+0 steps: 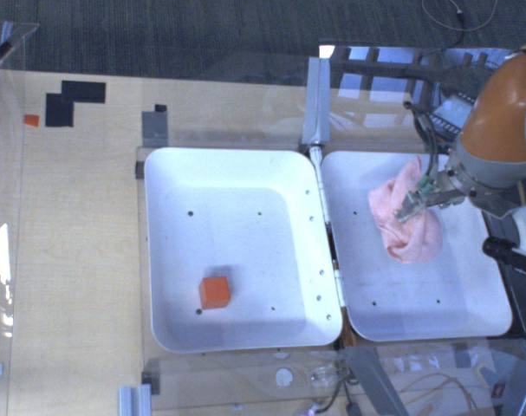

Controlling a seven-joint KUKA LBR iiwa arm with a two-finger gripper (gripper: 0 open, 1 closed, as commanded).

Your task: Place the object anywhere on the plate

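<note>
Pink cloth [406, 219]: crumpled in the right bin [470, 319], gripper [416, 204] down on it
Jaws: look pinched on a fold, though I cannot tell
Risk: limp fabric may slip free or drag
Plate: I can't spot one

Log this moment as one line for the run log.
claw: on pink cloth, right bin | orange block: left bin
</note>
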